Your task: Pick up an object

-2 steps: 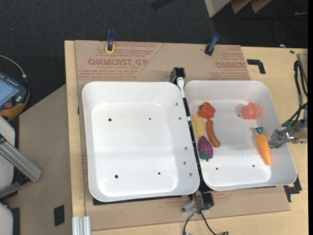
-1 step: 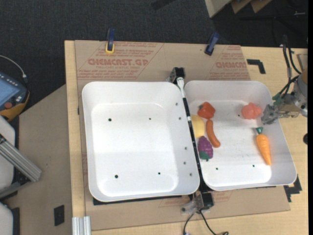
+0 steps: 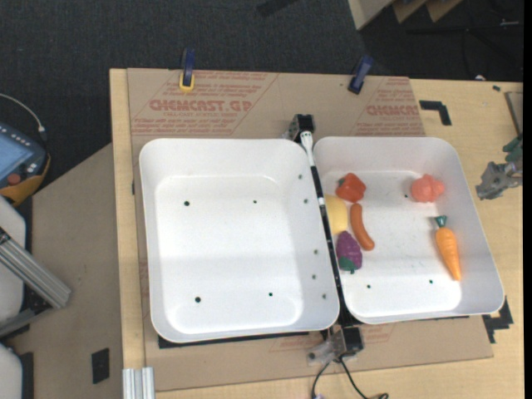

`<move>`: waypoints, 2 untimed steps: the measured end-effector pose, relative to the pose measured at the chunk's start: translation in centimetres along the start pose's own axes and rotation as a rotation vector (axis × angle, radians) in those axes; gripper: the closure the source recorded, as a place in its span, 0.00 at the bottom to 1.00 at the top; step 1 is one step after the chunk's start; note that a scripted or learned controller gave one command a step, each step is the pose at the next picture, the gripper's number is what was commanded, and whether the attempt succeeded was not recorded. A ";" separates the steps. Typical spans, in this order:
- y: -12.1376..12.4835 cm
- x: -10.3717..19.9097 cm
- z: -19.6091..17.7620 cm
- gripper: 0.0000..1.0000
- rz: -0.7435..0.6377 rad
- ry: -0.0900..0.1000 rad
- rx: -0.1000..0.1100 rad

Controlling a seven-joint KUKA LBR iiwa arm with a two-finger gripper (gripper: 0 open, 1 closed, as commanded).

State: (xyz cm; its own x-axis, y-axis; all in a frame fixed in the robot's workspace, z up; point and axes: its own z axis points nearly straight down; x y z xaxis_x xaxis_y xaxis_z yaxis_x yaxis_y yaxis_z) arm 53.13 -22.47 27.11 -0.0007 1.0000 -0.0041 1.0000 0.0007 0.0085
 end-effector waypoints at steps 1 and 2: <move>-4.7 0.9 -19.0 1.00 -0.001 -0.004 -0.012; -5.1 4.5 -10.2 1.00 -0.002 0.007 0.015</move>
State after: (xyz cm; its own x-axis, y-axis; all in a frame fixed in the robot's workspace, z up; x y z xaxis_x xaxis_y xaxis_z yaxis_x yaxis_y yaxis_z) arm 47.90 -17.96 37.28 -0.0026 1.0000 0.0031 1.0000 0.0026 -0.0068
